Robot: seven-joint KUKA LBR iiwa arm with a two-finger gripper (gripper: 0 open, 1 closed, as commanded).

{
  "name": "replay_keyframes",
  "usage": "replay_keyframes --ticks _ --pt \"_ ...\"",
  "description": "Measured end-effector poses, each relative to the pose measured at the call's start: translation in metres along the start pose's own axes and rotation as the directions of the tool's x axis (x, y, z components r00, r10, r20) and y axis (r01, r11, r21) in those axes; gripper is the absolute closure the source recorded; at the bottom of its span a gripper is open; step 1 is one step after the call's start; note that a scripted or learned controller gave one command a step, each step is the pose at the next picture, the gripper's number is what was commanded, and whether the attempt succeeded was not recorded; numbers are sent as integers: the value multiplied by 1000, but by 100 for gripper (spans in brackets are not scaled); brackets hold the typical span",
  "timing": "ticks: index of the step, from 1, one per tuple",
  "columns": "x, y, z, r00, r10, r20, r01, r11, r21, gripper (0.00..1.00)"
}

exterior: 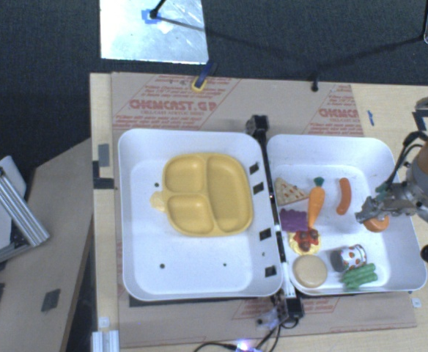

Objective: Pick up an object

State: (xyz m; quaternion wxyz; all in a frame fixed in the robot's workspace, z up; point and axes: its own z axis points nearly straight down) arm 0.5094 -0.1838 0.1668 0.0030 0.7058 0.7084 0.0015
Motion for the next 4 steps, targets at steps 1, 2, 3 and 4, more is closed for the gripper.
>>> replay_keyframes --ticks 1,2,3,4 --pt "-1 3 -54 1000 -1 1 1 1000 -1 100" --pt "44 7 -55 1000 -5 -4 5 1000 4 100" --pt "94 25 -63 1000 -7 -3 7 1000 3 100" --pt "157 33 -65 1000 -8 -5 8 1000 4 100"
